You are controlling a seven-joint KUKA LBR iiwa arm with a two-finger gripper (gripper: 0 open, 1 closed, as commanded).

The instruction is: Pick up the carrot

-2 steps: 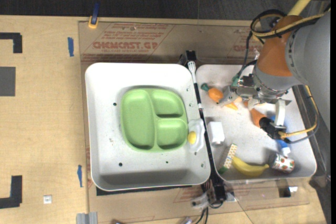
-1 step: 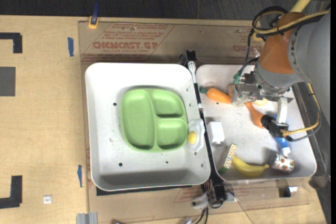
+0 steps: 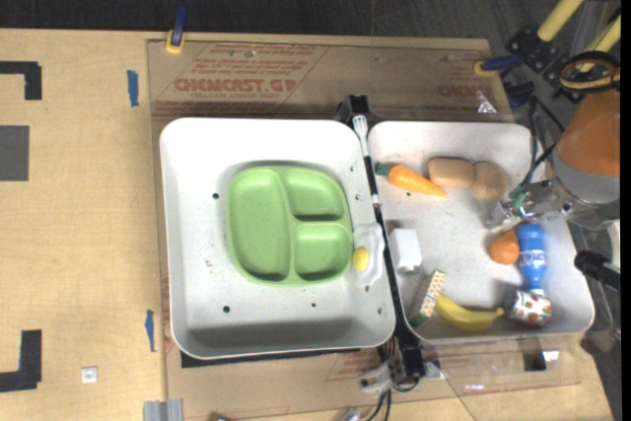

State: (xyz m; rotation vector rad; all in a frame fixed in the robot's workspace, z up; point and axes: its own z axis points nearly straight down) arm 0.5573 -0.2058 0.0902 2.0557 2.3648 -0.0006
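Where the right bin meets the divider, the carrot is seen lying near the bin's upper left, its tip just beside a tan bread roll. Lower in that bin, a white block, a banana, an orange ball and a blue bottle are found. The claw is held at the right side, well apart from the carrot; its state cannot be told. A green divided plate is held in the left bin.

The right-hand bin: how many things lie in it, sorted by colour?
Orange: 2, the carrot and an orange ball
Tan: 2, two bread-like lumps
Yellow: 1, a banana
Blue: 1, a bottle
White: 1, a small block
Multicoloured: 2, a spotted ball and a striped piece
Total: 9
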